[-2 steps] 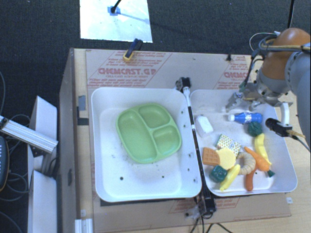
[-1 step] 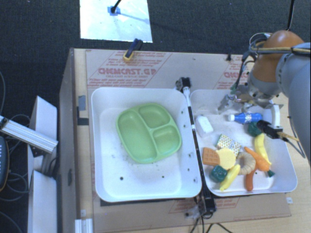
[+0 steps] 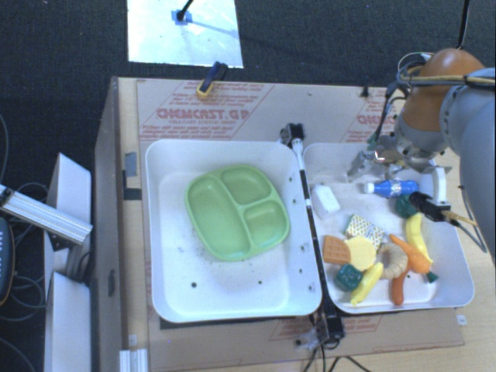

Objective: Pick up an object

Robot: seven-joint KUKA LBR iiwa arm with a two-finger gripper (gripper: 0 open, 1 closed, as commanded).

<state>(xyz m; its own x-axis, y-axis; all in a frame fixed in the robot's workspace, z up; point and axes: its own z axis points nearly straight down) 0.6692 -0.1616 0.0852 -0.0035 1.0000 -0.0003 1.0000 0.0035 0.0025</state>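
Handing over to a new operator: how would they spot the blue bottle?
Look in the right-hand white bin, at its far end under the gripper. The small blue bottle lies on its side there, the only blue item, with a white label band.

Left of the fingers [image 3: 377, 158], a glossy green plastic tray [image 3: 236, 211] sits in a smooth white plastic bin [image 3: 167, 231]; the worktop [image 3: 248, 107] looks like matt printed cardboard

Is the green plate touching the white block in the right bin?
Apart. The camera view shows the plate in the left bin, the block beyond the bins' walls.
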